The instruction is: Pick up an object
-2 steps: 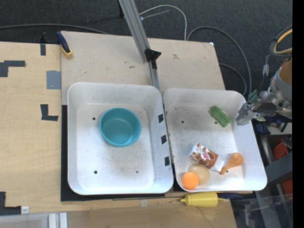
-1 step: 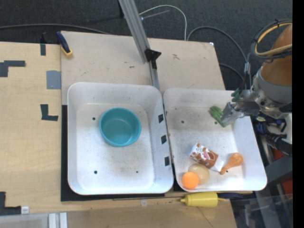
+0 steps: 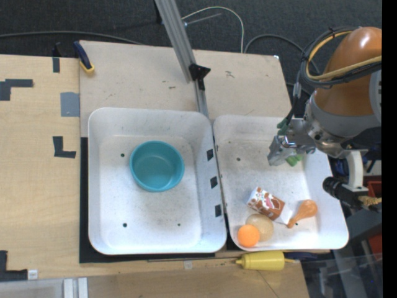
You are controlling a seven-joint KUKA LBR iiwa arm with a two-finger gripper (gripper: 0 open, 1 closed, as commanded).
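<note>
My gripper (image 3: 280,152) hangs low over the upper right part of the right bin (image 3: 248,135), on the grey arm with its orange band. A small green object (image 3: 293,161) peeks out just beside and below the gripper; I cannot tell whether it is gripped. Lower in the same bin lie a red and white snack packet (image 3: 267,203), an orange drumstick-shaped toy (image 3: 303,212), an orange ball (image 3: 248,236) and a pale beige egg-like thing (image 3: 262,226). A teal bowl (image 3: 157,166) stands in the left bin (image 3: 111,216).
A yellow bottle (image 3: 263,261) lies on the bench just outside the right bin's front rim. A grey metal bar (image 3: 177,30) slants down to the divide between the bins. A blue and yellow clamp (image 3: 83,57) sits at the board's far left corner.
</note>
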